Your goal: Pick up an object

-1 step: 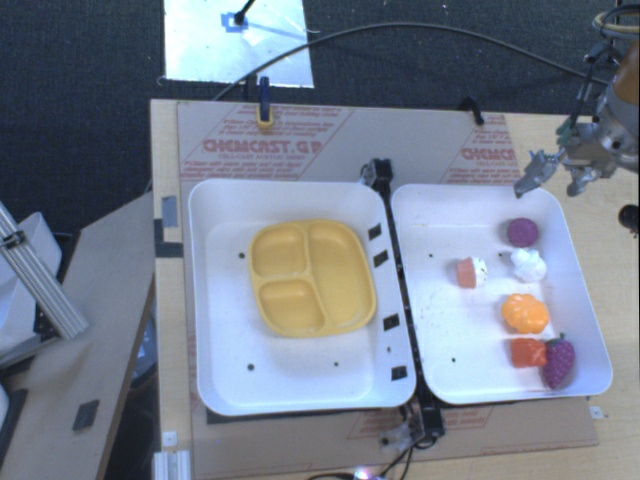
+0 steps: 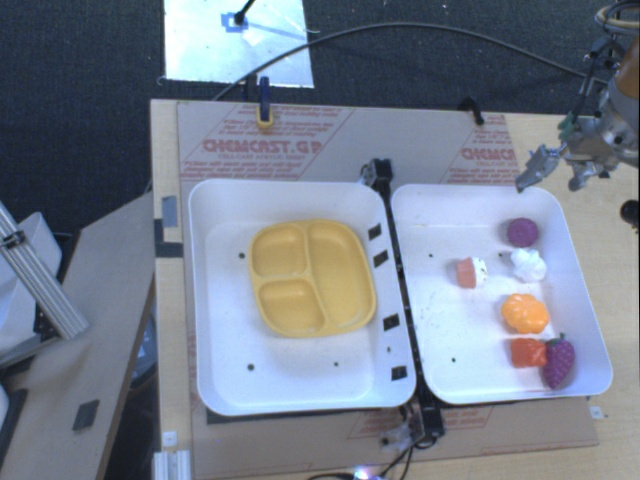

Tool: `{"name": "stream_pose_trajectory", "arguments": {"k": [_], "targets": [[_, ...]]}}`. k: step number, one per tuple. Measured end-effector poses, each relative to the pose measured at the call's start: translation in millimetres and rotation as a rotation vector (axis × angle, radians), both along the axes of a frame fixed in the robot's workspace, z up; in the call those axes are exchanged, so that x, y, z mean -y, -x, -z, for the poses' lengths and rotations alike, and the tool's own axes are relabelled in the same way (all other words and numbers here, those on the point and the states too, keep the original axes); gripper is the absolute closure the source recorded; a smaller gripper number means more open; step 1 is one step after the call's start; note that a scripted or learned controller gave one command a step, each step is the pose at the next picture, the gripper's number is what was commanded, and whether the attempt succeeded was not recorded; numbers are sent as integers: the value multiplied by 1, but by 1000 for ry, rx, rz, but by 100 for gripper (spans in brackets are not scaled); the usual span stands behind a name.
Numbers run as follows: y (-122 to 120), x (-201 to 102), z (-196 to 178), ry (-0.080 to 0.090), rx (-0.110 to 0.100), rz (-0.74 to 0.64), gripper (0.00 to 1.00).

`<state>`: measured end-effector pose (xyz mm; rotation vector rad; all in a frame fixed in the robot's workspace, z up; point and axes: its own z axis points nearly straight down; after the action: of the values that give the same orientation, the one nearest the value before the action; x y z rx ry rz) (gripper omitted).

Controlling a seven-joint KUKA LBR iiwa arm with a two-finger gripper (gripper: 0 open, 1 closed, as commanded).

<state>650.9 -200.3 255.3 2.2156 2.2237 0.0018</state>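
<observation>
the light is even and rather bright, coming from above. the two white bins (image 2: 300,388) are almost overexposed, so their walls lose detail. a shiny metal sheet (image 2: 238,28) at the top reflects strong glare. shadows are soft and short, visible just beside the yellow tray (image 2: 312,276). the dark carpet (image 2: 80,68) looks grainy. the tool (image 2: 558,168) at the right edge is slightly blurred.
</observation>
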Motion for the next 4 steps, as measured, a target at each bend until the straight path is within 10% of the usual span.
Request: {"name": "stream_pose_trajectory", "arguments": {"k": [3,4], "targets": [[-14,-11,148,2,5,-5,0],[-14,-11,136,2,5,-6,100]]}}
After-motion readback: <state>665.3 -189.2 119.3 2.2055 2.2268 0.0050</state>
